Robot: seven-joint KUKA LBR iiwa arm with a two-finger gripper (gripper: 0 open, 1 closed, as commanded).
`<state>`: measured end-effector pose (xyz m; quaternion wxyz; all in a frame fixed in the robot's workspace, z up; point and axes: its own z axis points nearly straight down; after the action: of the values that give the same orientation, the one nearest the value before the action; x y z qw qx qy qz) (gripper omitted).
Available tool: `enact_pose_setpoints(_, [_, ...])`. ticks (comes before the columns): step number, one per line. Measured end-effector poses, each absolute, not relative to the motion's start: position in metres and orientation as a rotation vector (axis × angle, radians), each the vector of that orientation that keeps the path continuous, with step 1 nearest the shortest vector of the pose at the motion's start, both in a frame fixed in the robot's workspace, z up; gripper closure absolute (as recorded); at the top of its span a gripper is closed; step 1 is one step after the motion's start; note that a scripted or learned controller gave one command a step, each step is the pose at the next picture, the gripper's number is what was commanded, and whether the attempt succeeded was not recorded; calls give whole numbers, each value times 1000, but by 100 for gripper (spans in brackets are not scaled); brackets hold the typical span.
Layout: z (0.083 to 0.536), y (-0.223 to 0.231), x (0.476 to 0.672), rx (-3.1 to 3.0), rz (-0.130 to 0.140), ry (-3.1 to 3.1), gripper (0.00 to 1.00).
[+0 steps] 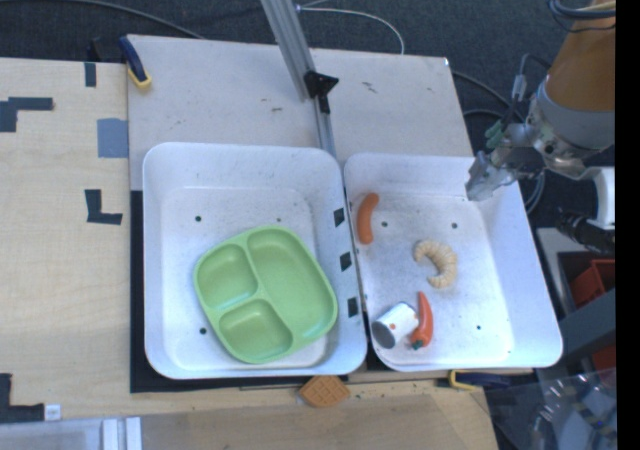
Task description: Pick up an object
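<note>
Over the right bin's (500, 268) far corner hovers the gripper (484, 181) — jaw state unclear — presumably lining up on the croissant (438, 263).

Lime-green tray (265, 293) in a white bin (160, 238) — orange sausage (366, 217), tan croissant (438, 263), red-orange carrot (424, 321).

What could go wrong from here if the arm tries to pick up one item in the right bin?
1. The carrot touches the white cup, so a grasp there may push both or catch neither.
2. The hand hovers near the right bin's far rim and might strike it when descending.
3. The croissant is curved and might slip.
</note>
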<state>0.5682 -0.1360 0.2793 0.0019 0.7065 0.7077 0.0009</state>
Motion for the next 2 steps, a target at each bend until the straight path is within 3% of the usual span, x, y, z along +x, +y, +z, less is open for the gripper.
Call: enact_pose_setpoints(2, [254,-20,602,2216,-2,2231,100])
